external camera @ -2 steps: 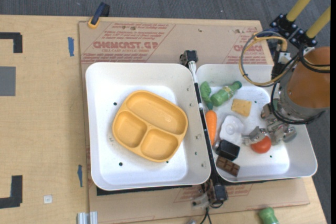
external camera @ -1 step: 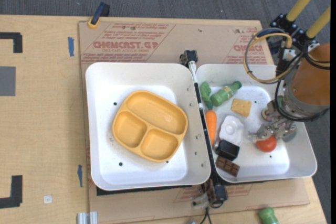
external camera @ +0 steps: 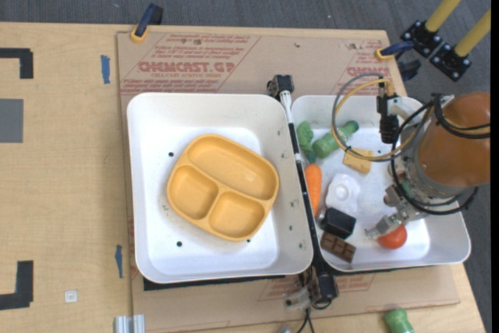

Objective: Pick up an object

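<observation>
Right white bin (external camera: 448, 249): red tomato (external camera: 393, 237) under jaws (external camera: 387, 225), grip state unclear.

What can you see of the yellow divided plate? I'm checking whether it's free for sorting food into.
The yellow divided plate lies flat in the left white bin, roughly at its middle and turned at a slant to the bin's walls. It looks like smooth matte plastic, rounded at the corners, with raised ridges splitting it into three compartments: one long one along the upper side and two smaller ones below. All three hold nothing. It rests on the bin floor, apart from the walls, and nothing else touches it.
</observation>
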Robot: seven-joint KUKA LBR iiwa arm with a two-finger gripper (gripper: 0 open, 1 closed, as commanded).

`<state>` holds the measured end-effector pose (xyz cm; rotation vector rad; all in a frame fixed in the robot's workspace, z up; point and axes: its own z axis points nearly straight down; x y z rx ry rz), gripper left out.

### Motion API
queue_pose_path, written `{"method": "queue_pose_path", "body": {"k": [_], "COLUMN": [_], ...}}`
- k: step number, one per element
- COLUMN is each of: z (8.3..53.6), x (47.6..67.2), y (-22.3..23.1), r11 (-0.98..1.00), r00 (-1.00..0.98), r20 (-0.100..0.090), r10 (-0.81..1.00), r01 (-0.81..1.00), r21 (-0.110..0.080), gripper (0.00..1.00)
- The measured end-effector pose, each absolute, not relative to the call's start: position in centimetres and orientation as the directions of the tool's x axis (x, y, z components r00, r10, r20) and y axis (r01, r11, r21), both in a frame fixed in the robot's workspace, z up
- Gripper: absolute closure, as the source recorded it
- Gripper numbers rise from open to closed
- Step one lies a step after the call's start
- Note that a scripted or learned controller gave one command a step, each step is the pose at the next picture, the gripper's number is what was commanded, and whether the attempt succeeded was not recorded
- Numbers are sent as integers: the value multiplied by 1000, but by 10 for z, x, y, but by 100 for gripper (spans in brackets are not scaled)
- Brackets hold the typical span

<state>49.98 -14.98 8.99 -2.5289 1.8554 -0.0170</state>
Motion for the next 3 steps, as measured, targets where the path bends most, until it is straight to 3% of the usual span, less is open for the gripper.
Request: {"method": "queue_pose_path", "body": {"k": [1,2,3], "z": [85,85,85], "x": [496,487,481], "y": [-149,-134,-128], "r11": [-300,-456,-726], "r00": [300,456,726], "r20": [-1,-1,2], "r10": [-954,-890,-688], "r01": [-954,-890,-688], "r21": [-2,0,-5], "gripper": [0,0,0]}}
